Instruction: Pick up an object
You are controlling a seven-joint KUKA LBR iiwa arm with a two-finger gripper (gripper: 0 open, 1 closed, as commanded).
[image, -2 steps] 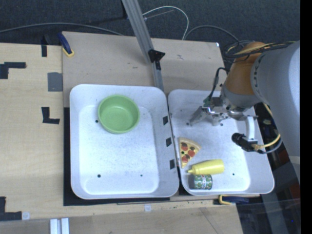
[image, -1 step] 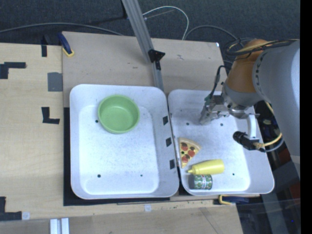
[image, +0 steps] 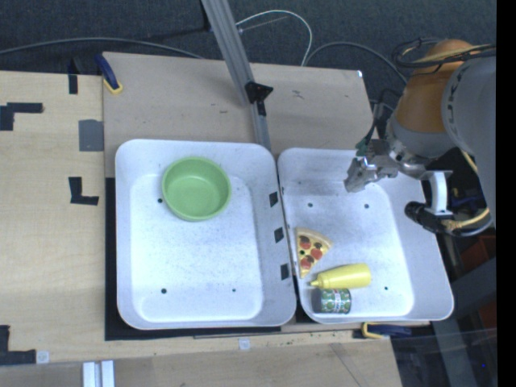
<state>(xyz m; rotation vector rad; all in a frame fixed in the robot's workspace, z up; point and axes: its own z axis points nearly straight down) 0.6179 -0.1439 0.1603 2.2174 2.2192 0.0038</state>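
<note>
Green bowl [image: 196, 188], yellow bottle [image: 342, 276], white speckled bins [image: 137, 297], orange-banded arm [image: 431, 103].

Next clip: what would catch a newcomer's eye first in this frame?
The green bowl stands alone in the left bin, toward its far side. Three small things cluster near the right bin's front edge: a pizza slice, a yellow bottle and a green can. The arm's hand hangs over that bin's far end, apart from all three.
</note>
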